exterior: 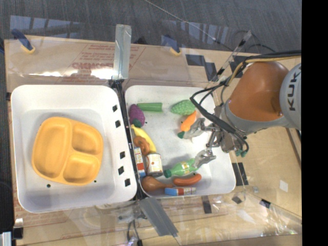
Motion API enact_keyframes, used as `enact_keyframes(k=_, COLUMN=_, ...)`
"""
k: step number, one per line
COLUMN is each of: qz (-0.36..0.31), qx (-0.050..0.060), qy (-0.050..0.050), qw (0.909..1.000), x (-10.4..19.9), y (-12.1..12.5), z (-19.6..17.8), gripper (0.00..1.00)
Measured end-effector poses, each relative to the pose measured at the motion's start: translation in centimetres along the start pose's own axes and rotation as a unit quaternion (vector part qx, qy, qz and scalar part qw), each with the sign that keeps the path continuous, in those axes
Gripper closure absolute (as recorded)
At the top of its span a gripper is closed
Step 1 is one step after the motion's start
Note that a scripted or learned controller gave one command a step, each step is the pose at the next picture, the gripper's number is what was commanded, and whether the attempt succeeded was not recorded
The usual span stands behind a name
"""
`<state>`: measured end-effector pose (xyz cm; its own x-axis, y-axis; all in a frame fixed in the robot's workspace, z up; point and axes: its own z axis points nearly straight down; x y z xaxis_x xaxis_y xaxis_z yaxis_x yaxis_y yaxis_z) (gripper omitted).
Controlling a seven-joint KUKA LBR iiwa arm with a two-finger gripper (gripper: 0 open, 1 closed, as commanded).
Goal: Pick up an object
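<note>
Gripper (201, 144) hangs wide open w/ nothing between its fingers, over the right bin (225, 170) btwn toy carrot (187, 123) & green bottle (180, 169), so the pick's not done yet.

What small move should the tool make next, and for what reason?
Probably a short descent with the tool kept wide. Its fingers stand spread with nothing between them, between the carrot and the green bottle; bare floor of the right bin lies below.

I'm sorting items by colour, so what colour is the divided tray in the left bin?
Yellow-orange; the divided plastic tray shows plainly in the camera view.
</note>
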<state>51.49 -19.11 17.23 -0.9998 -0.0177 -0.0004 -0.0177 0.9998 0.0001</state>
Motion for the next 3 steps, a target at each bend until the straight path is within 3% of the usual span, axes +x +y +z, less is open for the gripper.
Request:
enact_keyframes(k=1, qz=0.022, qx=0.0, qy=0.001, qw=0.9998, x=-6.7, y=-2.0, z=8.2, gripper=0.0)
enact_keyframes(k=2, qz=0.058, qx=0.001, qy=-0.004, qw=0.9983, x=-7.6, y=-1.9, z=7.8, gripper=0.0)
enact_keyframes(k=3, qz=0.099, qx=0.0, qy=-0.002, qw=0.9951, x=-10.3, y=0.4, z=7.8, gripper=0.0)
